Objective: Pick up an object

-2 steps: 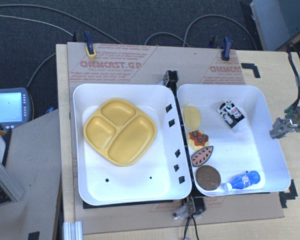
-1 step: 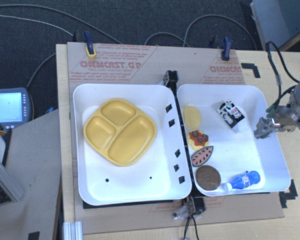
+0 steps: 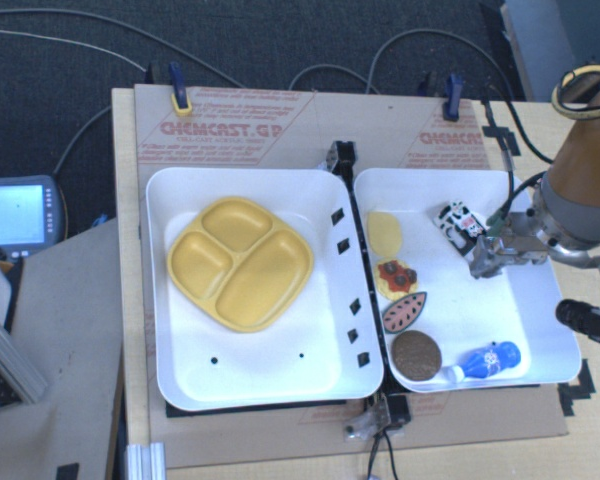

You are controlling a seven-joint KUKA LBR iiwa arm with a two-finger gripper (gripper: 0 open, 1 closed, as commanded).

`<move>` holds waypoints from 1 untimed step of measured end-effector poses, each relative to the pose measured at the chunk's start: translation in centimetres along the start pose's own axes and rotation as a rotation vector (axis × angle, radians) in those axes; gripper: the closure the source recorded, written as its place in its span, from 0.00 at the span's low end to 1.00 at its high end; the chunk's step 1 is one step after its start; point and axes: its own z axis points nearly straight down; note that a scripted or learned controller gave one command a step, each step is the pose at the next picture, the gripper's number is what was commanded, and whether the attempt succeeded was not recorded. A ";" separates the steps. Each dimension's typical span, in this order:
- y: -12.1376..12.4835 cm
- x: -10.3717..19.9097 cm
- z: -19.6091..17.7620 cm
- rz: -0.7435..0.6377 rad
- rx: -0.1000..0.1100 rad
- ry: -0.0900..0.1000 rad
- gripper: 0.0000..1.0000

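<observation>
- The nearest candidate for picking, a small black-and-white toy (image 3: 458, 219), lies in the right bin (image 3: 540, 363), in its far half, towards the table's far right corner.
- The pincer (image 3: 486, 258) hangs just beside that toy, on the side nearer the table's front and right edges; the toy sits up and to the left of it, close but apart as far as I can judge.
- Whether the pincer is open or closed cannot be told here; nothing is seen gripped in it.
- Farther off along the bin's left wall lie a pale yellow disc (image 3: 384, 233), a red-and-yellow piece (image 3: 396, 277), a watermelon slice (image 3: 404, 311) and a brown round cookie (image 3: 417, 355).
- A blue bottle-like toy (image 3: 486, 361) lies near the front edge, long axis roughly along it.
- The left bin (image 3: 180, 358) carries a yellow divided plate (image 3: 240, 263).
</observation>
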 end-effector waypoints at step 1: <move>0.3 4.5 -0.7 0.000 -0.002 -0.001 1.00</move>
